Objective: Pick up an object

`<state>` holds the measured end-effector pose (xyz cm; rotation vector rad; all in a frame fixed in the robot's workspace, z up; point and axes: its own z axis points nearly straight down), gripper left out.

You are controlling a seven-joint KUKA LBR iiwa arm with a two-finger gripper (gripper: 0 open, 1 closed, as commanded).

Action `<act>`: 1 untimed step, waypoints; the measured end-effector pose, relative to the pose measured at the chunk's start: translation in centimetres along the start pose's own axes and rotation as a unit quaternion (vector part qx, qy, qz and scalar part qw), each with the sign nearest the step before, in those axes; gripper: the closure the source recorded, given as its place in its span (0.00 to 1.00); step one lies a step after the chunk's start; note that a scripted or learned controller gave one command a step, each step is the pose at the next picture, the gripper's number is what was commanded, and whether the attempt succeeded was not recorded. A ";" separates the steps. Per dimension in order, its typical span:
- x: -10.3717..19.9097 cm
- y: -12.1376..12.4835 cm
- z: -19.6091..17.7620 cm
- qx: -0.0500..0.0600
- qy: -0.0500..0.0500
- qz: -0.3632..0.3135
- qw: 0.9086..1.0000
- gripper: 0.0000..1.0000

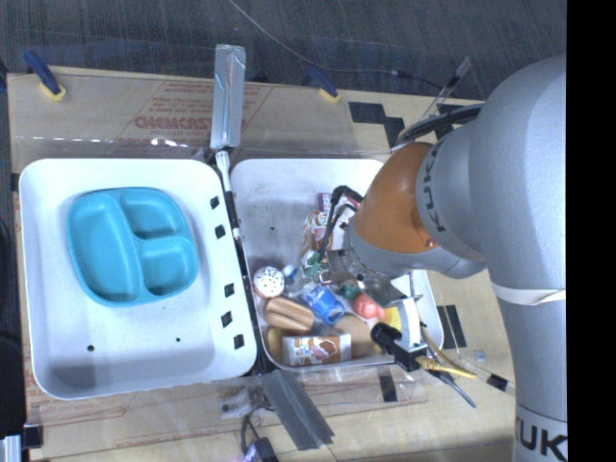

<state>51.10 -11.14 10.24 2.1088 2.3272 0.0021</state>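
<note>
Robotics lab or test cell, not a home: large grey industrial arm with an orange band (452, 200) reaches over a plywood-topped bench (106, 114) holding two shallow white plastic bins (38, 287) side by side. Blue clamps (43, 73) pin a clear sheet at the bench edge, loose cables (279, 51) run over dark carpet, black-and-white marker squares (380, 121) on the board.

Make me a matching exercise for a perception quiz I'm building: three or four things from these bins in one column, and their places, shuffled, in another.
Things:
1. blue divided plate
2. hot dog toy
3. white dimpled ball
4. arm's orange band

Places:
A. above the right bin
B. left bin
C. right bin, just below the ball
D. right bin, near the divider

Pairs: 1-B, 2-C, 3-D, 4-A
</note>
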 end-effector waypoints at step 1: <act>5.9 4.2 -13.0 -0.003 0.001 0.062 0.998 1.00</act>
